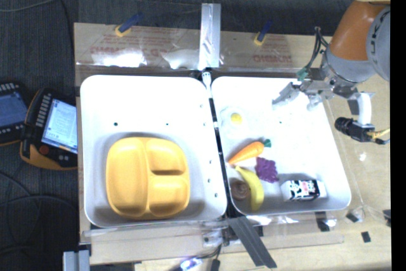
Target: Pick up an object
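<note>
A handheld control pendant (52, 130) lay on the floor at far left. The left bin (95, 95) held a yellow compartment tray (147, 174) in its near half. The right bin (330, 155) held a small fried-egg toy (236, 117) near its left wall, then, toward the near edge, a carrot (246, 150), a banana (252, 187) beside a brown round piece (238, 190), a purple grape cluster (267, 169) and a black-and-white carton (302, 189) lying on its side. The gripper (298, 94) hung over the far right corner of the right bin, its two fingers spread apart with nothing between them. All the objects lay well apart from the jaws, toward the near side; the egg toy was the nearest, to their left.
</note>
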Available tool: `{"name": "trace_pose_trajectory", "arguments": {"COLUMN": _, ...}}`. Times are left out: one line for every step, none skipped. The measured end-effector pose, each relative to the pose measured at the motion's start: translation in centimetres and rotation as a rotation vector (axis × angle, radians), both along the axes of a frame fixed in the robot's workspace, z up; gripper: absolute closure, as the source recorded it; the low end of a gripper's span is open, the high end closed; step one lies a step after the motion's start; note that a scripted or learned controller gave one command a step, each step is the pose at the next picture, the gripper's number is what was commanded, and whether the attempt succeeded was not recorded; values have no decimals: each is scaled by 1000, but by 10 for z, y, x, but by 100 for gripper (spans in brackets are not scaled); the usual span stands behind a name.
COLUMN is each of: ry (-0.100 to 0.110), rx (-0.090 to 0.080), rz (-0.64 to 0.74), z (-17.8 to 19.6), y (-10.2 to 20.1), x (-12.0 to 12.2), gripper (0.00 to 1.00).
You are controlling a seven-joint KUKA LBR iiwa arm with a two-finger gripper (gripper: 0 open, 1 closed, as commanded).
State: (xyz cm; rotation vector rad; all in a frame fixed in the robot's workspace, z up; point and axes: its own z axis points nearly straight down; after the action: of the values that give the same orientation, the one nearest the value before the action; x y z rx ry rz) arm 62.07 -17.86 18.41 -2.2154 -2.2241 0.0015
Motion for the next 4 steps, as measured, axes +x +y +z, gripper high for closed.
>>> {"name": "trace_pose_trajectory", "arguments": {"ry": 0, "rx": -2, "rz": 121, "z": -36, "y": 66, "x": -2, "gripper": 0}}
{"name": "trace_pose_trajectory", "arguments": {"ry": -1, "rx": -1, "rz": 123, "z": -91, "y": 56, "x": -56, "gripper": 0}}
{"name": "trace_pose_trajectory", "arguments": {"ry": -22, "rx": -7, "rz": 18, "z": -93, "y": 74, "x": -93, "gripper": 0}}
{"name": "trace_pose_trajectory", "arguments": {"ry": -19, "rx": -2, "rz": 20, "z": -84, "y": 76, "x": -92, "gripper": 100}}
